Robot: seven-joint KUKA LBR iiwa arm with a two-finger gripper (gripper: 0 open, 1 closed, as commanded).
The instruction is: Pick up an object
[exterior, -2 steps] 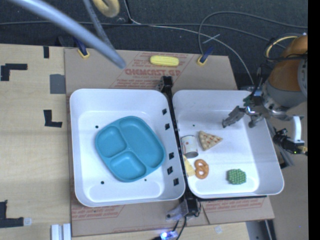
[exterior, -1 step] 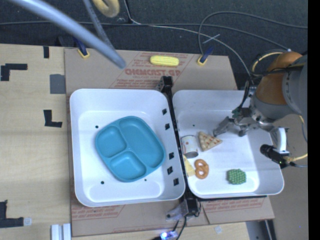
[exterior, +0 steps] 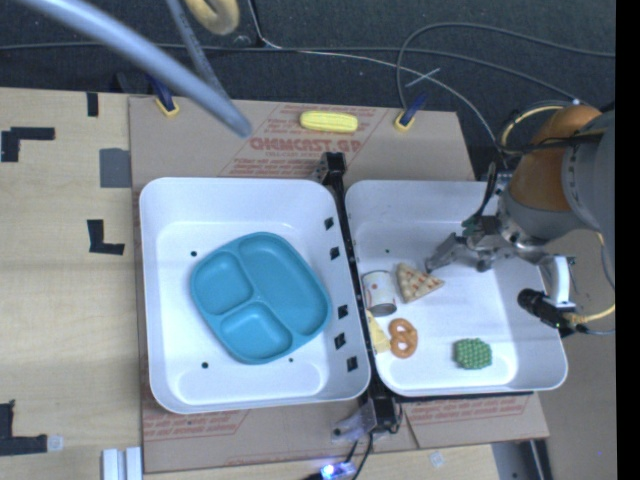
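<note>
Left bin [exterior: 160, 208]: smooth blue three-compartment tray [exterior: 258, 296]. Cardboard behind, red print unreadable; yellow corn [exterior: 328, 122]. Right bin [exterior: 540, 373]: white cup [exterior: 379, 290], triangular pizza slice [exterior: 417, 282], pretzel [exterior: 403, 337], bumpy green piece [exterior: 472, 353]. Tool [exterior: 438, 260] beside pizza, grip state unclear.

We see even, soft light from above. White bins [exterior: 240, 200] bright, no hard glare. Faint shadows. Picture bit fuzzy; grey pole [exterior: 130, 38] up top blurry.
</note>
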